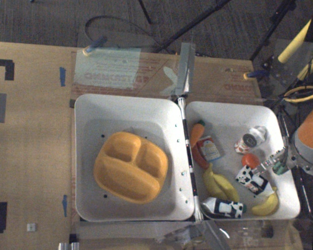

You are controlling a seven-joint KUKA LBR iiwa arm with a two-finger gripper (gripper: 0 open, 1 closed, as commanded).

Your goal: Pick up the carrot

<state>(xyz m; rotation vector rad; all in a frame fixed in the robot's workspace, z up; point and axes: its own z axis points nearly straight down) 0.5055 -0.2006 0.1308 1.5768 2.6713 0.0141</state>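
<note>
The carrot (197, 133), orange with a green top, lies along the left wall of the right bin (228, 110), near its far left corner. My gripper (274, 163) hangs over the right side of that bin, well to the right of the carrot and a little nearer the front. It sits just above a red ball-like item (250, 159) and a cow-patterned carton (251, 179). Nothing shows in its grasp.
Beside the carrot lies a red packet (208, 149). The right bin also holds two bananas (219, 184) (265, 205), a cow-patterned bottle (224, 207) and a white can (253, 138). The left bin (89, 113) holds a yellow divided plate (131, 166).
</note>
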